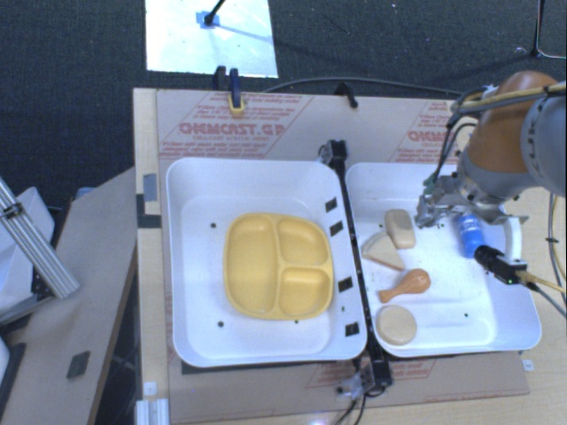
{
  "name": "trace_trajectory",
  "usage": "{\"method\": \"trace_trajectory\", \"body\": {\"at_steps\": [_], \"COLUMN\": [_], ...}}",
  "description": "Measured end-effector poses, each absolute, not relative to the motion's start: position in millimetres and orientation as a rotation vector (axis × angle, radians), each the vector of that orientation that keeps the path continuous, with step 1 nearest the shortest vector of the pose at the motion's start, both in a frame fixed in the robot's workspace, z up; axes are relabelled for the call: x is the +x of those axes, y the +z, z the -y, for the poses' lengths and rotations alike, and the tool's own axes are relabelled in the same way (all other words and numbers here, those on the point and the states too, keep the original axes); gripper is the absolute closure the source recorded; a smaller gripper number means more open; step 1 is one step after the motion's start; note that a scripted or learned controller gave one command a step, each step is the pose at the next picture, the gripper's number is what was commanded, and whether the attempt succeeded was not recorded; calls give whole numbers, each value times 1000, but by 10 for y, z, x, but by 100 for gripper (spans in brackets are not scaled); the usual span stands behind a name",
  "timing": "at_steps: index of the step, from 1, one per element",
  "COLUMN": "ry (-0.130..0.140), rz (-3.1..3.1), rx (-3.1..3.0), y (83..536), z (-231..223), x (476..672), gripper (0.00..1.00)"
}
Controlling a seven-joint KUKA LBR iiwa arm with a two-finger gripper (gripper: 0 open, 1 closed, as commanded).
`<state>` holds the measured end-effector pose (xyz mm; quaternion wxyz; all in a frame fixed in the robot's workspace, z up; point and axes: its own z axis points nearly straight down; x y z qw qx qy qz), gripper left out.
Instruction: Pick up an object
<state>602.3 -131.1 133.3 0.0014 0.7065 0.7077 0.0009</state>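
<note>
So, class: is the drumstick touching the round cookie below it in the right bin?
Apart. The camera view shows a strip of white bin floor between the drumstick and the round cookie.

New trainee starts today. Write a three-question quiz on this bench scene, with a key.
1. True or false: the yellow tray lies in the left bin.
2. Which lies nearest the hand? A) round cookie B) drumstick C) bread roll
3. Fill in: the blue bottle lies in the ___ bin.

Key: 1 true; 2 C; 3 right.
</note>
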Motion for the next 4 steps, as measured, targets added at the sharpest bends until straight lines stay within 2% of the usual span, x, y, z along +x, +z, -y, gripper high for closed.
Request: {"method": "trace_trajectory", "body": {"at_steps": [1,3,4], "ry": [5,6,2], "rz": [-2222,-2223,-2228], "rx": [2213,2212,2213], "y": [1934,2919,2896], "z": [1328,1292,827], "x": [6117,6101,6115], "gripper": [100,100,100]}}
